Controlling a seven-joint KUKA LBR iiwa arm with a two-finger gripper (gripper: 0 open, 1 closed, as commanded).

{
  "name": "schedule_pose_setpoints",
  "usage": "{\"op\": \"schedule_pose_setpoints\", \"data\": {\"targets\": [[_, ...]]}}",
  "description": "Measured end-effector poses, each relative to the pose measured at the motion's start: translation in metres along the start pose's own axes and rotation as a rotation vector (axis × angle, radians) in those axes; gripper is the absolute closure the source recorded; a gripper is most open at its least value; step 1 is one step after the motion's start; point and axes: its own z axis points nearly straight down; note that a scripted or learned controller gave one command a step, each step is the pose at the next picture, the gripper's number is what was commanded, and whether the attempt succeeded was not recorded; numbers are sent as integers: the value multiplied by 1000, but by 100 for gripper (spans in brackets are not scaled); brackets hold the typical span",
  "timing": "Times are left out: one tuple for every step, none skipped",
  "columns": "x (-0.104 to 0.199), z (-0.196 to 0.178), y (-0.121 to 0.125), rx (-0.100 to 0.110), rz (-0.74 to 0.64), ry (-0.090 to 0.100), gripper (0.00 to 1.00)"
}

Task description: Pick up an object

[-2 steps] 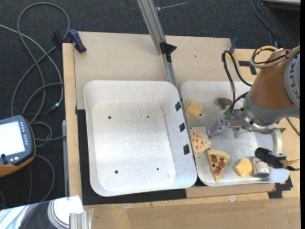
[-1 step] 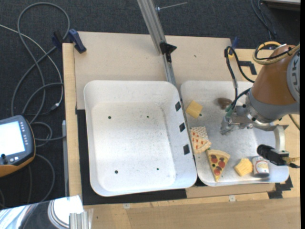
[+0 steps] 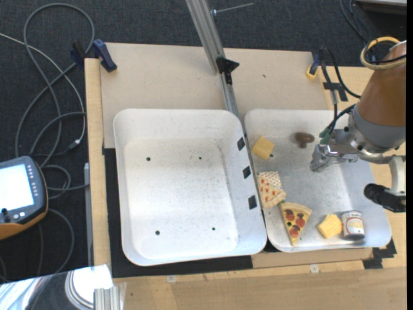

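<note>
Two white bins sit on the table; the right bin holds a pizza slice, waffle piece, yellow cheese blocks, small can and brown piece. The hand hangs over that bin's floor, its grip impossible to tell.

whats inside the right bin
In the right bin: a yellow block, a brown lump, a waffle piece, a pizza slice, a cheese wedge and a small can. The gripper and arm cover part of its right side.
</note>
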Motion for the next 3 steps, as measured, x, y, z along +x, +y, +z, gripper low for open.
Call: {"op": "schedule_pose_setpoints", "data": {"targets": [[-8,-62,2,-2,-1,-1,100],[-8,-78,3,2,-1,1,100],[53,-72,9,8,-7,5,100]]}}
